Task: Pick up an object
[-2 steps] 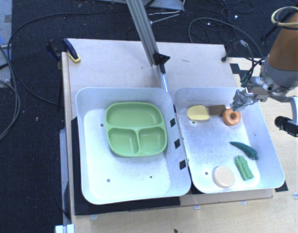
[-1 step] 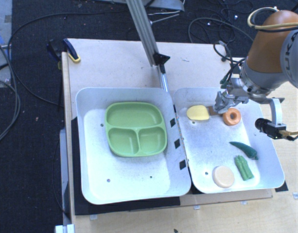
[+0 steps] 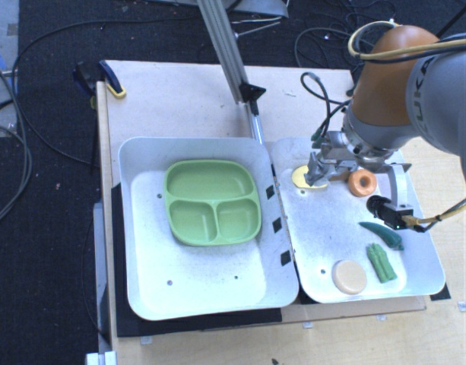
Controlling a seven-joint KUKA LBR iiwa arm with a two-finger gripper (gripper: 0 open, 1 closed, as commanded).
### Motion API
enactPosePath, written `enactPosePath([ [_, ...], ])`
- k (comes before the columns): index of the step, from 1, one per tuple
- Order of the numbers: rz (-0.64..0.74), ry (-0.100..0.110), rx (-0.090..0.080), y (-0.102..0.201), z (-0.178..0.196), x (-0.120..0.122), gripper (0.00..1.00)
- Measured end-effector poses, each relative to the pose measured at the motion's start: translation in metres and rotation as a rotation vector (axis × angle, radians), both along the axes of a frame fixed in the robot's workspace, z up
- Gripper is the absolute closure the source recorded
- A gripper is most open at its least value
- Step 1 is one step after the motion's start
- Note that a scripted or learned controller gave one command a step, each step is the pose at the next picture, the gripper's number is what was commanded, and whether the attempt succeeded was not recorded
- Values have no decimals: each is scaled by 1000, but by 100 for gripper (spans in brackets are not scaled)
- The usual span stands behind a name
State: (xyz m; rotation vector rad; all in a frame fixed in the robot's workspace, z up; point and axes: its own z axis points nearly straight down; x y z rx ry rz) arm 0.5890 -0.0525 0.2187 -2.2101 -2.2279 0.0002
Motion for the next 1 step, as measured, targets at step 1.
enactPosePath([
  [1,0,-1,0,52,11,-20,100],
])
